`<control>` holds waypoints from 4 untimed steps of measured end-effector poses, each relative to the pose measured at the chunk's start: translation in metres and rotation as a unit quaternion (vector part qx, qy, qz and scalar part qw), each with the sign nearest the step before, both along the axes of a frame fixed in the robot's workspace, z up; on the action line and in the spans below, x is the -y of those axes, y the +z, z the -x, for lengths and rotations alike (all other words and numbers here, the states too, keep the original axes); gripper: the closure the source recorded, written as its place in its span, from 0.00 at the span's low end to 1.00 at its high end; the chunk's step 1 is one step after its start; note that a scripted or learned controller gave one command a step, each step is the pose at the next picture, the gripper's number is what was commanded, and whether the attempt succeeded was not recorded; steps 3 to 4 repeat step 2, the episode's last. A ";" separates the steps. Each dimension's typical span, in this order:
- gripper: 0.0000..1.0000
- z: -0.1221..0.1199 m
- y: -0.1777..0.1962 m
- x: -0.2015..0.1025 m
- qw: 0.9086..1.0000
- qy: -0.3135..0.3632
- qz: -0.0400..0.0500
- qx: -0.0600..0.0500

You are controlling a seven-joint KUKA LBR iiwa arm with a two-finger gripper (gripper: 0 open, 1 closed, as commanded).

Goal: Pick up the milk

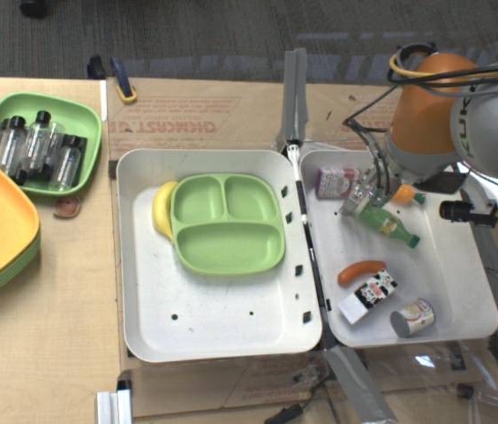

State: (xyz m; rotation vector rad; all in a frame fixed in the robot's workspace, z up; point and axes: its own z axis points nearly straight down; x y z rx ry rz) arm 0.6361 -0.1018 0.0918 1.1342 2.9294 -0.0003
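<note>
Gripper [365, 193]: over the green bottle [388, 222]; jaw state cannot be told.
Milk [367, 295]: well below the jaws, beside the sausage [360, 272].
Advice: align across the carton's narrow sides.

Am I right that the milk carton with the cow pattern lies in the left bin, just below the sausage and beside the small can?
Not quite: the camera view shows the milk carton in the right bin, not the left one. The rest holds: it lies just below the sausage and beside the small can. The left bin holds the green divided plate.
</note>
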 end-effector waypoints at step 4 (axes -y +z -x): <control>1.00 0.009 0.099 -0.090 0.964 -0.266 0.001 -0.001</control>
